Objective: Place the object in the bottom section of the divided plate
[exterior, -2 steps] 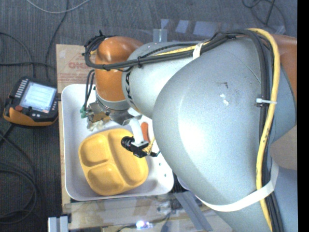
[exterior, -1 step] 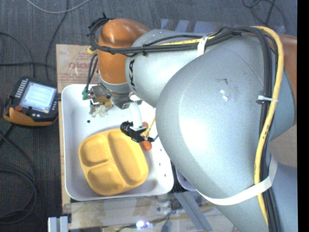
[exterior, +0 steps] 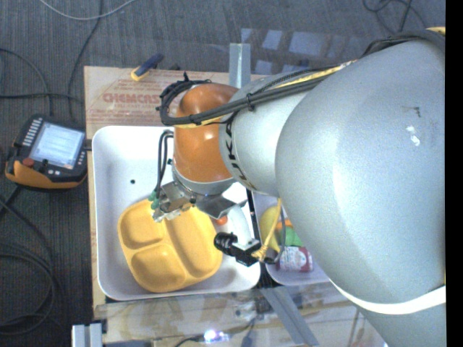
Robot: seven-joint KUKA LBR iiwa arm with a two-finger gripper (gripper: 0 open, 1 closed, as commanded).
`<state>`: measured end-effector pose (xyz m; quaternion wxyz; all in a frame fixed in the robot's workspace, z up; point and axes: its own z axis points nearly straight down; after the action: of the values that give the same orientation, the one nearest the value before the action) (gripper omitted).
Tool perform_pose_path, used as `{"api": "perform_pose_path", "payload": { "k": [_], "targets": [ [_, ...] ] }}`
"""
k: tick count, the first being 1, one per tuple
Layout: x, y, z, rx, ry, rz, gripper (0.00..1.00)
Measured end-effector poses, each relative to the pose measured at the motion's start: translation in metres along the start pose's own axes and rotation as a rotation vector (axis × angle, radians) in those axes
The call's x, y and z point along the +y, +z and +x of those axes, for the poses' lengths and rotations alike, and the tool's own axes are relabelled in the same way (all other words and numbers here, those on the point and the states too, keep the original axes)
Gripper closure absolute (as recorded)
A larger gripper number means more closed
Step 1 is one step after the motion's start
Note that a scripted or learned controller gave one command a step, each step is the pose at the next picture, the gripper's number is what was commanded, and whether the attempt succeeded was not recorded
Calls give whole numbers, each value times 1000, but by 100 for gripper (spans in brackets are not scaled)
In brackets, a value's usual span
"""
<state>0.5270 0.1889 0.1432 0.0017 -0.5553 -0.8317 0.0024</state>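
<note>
My tool (exterior: 168,204) hovers above the yellow divided plate (exterior: 170,255) in the left bin's (exterior: 108,194) near corner. Grip state: cannot tell; no object seen held. Placing step, I judge; next, descend over bottom section.

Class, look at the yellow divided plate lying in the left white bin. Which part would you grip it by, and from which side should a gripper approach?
Probably the raised rim of the yellow divided plate, at its lower left edge. The plate lies flat in the left white bin, so only the rim offers a thin lip to pinch. Come from above: that edge faces bare bin floor, while the gripper and arm crowd the upper right side.
</note>
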Motion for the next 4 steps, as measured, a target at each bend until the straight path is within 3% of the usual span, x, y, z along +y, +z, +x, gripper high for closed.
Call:
{"api": "perform_pose_path", "payload": {
  "k": [1, 2, 3, 4],
  "targets": [
    [77, -73, 2, -3, -68, -4, 100],
    [92, 33, 0, -3, -399, -1, 100],
    [83, 27, 8, 1, -168, -2, 100],
    [76, 30, 6, -3, -437, -2, 100]
  ]
}}
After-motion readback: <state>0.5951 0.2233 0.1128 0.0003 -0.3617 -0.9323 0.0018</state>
